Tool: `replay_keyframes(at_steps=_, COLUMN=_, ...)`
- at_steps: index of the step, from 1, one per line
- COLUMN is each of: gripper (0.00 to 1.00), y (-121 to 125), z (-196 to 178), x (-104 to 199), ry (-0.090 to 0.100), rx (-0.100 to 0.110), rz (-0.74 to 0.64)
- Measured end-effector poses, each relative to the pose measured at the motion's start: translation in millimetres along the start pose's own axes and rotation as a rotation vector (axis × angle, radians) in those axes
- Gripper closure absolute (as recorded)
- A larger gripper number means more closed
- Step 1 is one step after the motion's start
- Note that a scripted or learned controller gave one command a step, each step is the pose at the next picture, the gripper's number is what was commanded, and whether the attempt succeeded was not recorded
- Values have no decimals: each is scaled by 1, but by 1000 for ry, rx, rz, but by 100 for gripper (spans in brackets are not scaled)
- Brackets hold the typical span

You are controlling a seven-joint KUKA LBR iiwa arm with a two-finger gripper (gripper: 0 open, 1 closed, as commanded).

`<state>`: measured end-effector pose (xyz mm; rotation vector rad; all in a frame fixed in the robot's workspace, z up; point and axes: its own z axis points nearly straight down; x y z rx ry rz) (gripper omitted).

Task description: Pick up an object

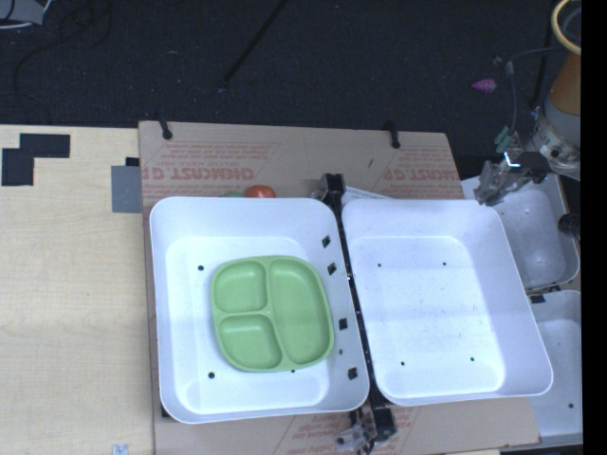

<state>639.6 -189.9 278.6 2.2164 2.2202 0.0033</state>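
Approach step: the end effector point(495, 183), grip state unclear, hovers beyond the right bin point(531, 330); next, cross to the green divided plate point(272, 313).

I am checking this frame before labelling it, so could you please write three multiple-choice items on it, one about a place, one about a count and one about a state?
1. Where does the green plate lie?
A. in the left bin
B. in the right bin
C. on the cardboard behind the bins

2. How many compartments does the plate have?
A. two
B. three
C. five

3. Where is the gripper relative to the plate?
A. touching its rim
B. hovering right above it
C. apart from it, near the right bin's far right corner

Answers:
1 A, the plate rests on the left bin's floor.
2 B, two small sections and one long section show.
3 C, the whole right bin lies between them.
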Motion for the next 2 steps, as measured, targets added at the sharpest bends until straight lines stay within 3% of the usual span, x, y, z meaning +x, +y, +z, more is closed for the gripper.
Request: replay_keyframes(at_steps=2, gripper=100, y=4, z=17, x=87, ry=3, rx=8, rz=-2)
